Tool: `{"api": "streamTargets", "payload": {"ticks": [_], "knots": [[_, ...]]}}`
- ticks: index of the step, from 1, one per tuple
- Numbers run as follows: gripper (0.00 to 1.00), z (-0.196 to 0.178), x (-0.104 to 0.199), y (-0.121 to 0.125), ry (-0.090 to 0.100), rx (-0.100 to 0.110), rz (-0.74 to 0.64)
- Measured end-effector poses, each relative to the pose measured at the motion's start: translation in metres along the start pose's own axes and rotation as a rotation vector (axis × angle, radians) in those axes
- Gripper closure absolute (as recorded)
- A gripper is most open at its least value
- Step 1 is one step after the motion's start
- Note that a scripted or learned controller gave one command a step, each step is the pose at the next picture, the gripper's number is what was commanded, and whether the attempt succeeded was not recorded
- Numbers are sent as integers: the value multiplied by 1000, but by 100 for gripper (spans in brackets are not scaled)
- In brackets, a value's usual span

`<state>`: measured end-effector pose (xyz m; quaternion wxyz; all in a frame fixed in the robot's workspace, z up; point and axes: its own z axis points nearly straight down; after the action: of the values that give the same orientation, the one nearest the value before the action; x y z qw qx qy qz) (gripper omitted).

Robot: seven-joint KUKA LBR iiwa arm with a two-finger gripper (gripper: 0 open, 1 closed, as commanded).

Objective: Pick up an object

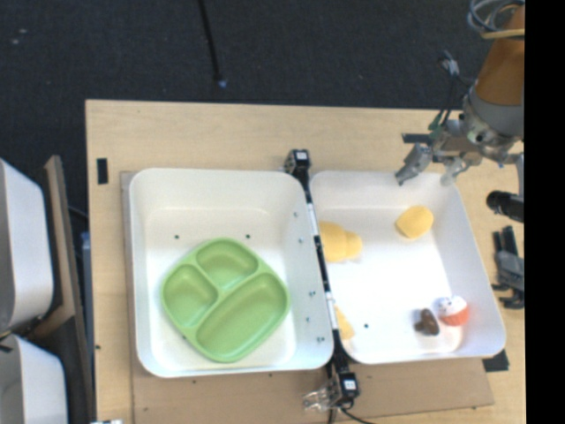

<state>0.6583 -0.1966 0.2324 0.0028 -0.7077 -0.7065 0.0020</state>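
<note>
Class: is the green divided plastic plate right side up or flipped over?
Right side up: the green divided plastic plate shows its three sunken compartments facing upward.

A pale wooden bench (221, 135) carries two white bins — left bin (146, 263), right bin (481, 263) — apparently touching edge to edge.

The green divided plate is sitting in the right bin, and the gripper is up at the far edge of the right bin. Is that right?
Not quite. The camera view shows the green divided plate in the left bin, not the right one. The rest stands: the gripper is at the far edge of the right bin.
</note>
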Motion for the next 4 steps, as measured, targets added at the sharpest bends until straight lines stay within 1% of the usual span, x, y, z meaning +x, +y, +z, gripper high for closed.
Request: {"api": "streamTargets", "payload": {"ticks": [1, 2, 3, 4], "knots": [[0, -5, 0, 2, -2, -8, -1], [0, 37, 0, 2, -1, -5, -1], [0, 84, 8, 1, -1, -4, -2], [0, 134, 8, 0, -1, -4, -2]]}}
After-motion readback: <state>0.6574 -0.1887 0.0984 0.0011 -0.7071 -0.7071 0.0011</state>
